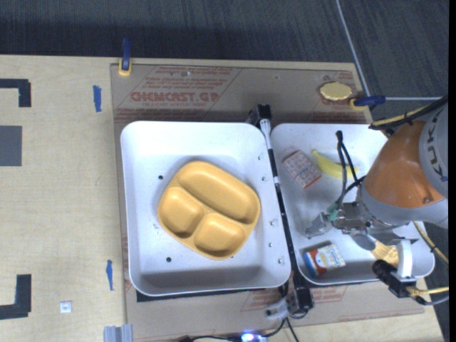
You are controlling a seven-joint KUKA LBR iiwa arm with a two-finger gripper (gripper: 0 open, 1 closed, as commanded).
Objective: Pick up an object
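Observation:
My gripper (322, 224) is down in the right bin (285, 142), near its middle, below the arm's orange band (403, 175). A small red and white carton (325, 258) lies just in front of the gripper by the bin's near wall. Toward the far side lie a pinkish patterned packet (300, 168) and a yellow banana (327, 164). A yellow item (385, 251) peeks out beneath the wrist at the right, mostly hidden. I see nothing held by the gripper.
The left bin (142, 148) holds a large yellow three-lobed tray (208, 209). A black divider (274, 184) runs between the bins. Cables (345, 164) hang from the arm over the right bin. A yellow disc (335, 91) sits on the bench behind.

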